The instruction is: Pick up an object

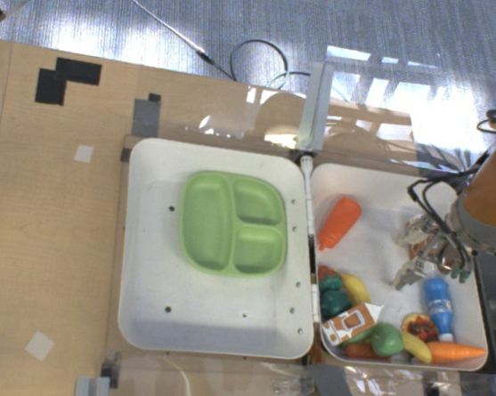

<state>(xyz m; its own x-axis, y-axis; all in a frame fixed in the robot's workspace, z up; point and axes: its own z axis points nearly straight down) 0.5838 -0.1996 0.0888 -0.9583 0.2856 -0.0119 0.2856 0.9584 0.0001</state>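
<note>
With its fingers seemingly parted and holding nothing, the gripper (420,259) hangs in the right bin (383,193) near the blue bottle (438,306), so it should descend squarely astride that.

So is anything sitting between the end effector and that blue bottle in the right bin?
Nothing visible does. The end effector hangs just up-left of the blue bottle, with bare bin floor between them. The toy carrot and other toys lie beyond the bottle, toward the right bin's near edge.
</note>
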